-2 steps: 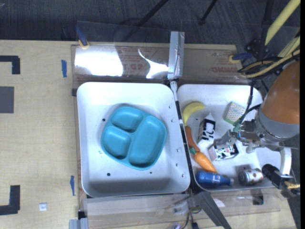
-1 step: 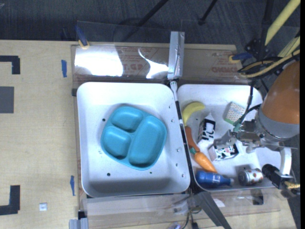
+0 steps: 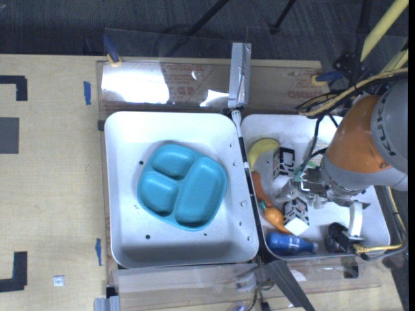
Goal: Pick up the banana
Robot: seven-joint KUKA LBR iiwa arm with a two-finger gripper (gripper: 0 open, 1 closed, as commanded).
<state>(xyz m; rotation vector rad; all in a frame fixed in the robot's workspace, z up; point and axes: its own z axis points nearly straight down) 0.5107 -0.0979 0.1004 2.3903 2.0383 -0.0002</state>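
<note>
The grey arm comes in from the right edge of the view, its thick upper link bending down and leftward. An orange band wraps the rounded segment just above the wrist. Below the band a grey collar narrows into the wrist, which tilts down and to the left. The pincer sits at the lower left end of the wrist, pointing leftward and downward. Black and yellow cables loop along the top of the arm toward the wrist.
</note>
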